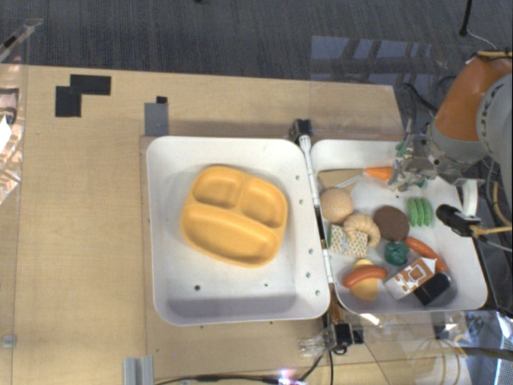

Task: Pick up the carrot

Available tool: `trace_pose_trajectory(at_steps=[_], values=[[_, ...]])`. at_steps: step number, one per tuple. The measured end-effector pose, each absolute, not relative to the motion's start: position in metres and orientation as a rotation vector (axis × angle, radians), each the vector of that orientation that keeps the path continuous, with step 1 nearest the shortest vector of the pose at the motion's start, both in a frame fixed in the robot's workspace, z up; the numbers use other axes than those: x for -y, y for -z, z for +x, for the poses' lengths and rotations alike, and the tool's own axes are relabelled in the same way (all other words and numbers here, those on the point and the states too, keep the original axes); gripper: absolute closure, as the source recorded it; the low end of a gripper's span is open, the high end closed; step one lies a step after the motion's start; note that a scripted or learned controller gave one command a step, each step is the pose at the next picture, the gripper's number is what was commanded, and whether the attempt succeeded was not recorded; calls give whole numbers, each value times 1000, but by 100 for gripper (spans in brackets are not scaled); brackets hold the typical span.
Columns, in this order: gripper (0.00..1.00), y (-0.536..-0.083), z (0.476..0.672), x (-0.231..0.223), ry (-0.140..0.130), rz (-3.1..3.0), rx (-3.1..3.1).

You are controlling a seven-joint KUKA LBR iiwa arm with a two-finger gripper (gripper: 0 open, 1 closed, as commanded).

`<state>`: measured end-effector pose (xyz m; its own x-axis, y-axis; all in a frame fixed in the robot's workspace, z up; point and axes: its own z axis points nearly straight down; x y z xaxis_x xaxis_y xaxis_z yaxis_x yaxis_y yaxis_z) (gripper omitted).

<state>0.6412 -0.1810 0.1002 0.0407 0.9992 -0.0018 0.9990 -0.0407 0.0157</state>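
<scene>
The carrot is a small orange cone lying near the back edge of the right bin, with its tip pointing left. My gripper hangs right at the carrot's thick right end, low over the bin floor. It touches or covers that end, and the contact itself is hidden by the wrist. The grey arm with its orange band comes in from the right.
The right bin also holds a beige bun, a croissant, a brown disc, a green pod, a hot dog, a small carton and more toy food. A yellow divided plate lies in the left bin.
</scene>
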Motion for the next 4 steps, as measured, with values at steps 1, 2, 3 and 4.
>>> trace_pose_trajectory(at_steps=[1,2,3,4], values=[[0,-100,641,181,-14,2258,-2168],[100,-113,644,180,-21,2248,-2168],[0,-112,644,180,-21,2249,-2169],[0,-94,668,189,3,2283,-2174]])
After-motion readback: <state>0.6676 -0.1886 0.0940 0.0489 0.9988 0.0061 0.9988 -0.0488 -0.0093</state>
